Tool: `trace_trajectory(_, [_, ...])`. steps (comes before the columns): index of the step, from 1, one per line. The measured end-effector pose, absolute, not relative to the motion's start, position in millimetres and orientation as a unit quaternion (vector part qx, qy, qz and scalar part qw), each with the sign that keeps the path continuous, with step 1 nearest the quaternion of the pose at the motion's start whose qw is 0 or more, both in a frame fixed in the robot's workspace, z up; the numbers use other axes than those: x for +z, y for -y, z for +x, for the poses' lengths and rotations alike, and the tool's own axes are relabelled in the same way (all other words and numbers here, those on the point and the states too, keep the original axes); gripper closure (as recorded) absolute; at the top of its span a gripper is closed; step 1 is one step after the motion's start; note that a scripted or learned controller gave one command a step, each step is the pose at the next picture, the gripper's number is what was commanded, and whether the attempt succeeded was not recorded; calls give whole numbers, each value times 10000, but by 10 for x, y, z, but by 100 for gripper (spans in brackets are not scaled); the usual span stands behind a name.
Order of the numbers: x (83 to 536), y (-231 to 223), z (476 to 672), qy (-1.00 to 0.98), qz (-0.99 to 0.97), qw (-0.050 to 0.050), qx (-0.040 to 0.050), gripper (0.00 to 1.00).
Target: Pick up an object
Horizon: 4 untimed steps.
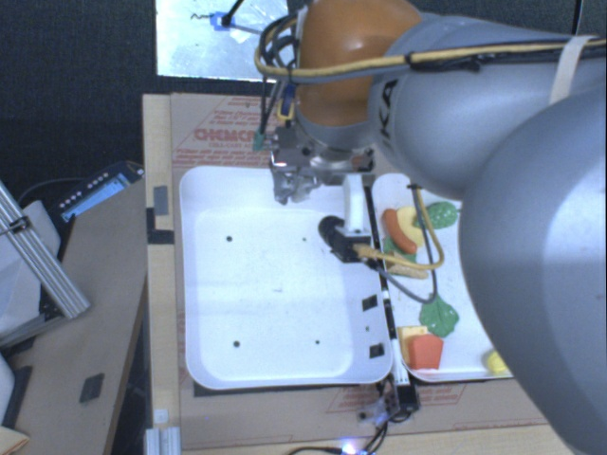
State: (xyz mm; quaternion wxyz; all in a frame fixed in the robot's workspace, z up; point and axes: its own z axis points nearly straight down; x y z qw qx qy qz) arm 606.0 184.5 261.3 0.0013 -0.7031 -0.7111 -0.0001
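The arm (493, 112) comes in from the right and covers much of the right bin (455, 373); its orange band (356, 41) sits over the far rim of the left bin (275, 282). The gripper (294, 186) hangs just over the far edge of the left bin, near the divide btw. the two bins, w/ nothing visible between its fingers. Can't tell if the pincer is spread or pressed together: the wrist hides most of it from this angle. Things worth picking all lie in the right bin: a red-and-yellow piece (403, 227) beside a green leaf (440, 214), another green leaf (439, 317), an orange block (423, 351) near the front, and a yellow bit (495, 360) at the arm's edge. Main risk, as I judge it: the gripper is over the bin w/ no objects under it, so a straight descent would likely close on bare plastic. A dark curved part (334, 235) and a yellow cable (417, 254) trail across the divide; the cable loops close to the red-and-yellow piece and could snag or drag it on a sideways move. Leaves look thin & flat, prob. hard to pinch; the orange block is near the bin's front wall, so a finger could hit the rim. Also, the arm hides part of the right bin, so some items may be unseen.
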Motion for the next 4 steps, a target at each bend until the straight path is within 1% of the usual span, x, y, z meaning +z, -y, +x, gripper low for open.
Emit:
trace_trajectory(1, [4028,-2003,6713,7094,-7047,-55,-91,100])
trace_trajectory(2, [1152,-1931,6095,7075,-7067,43,74,100])
trace_trajectory(3, [2650,-2375,6539,7099,-7042,-42,-95,100])
trace_trajectory(4, [1531,-1836,5938,7061,-7080,29,55,100])
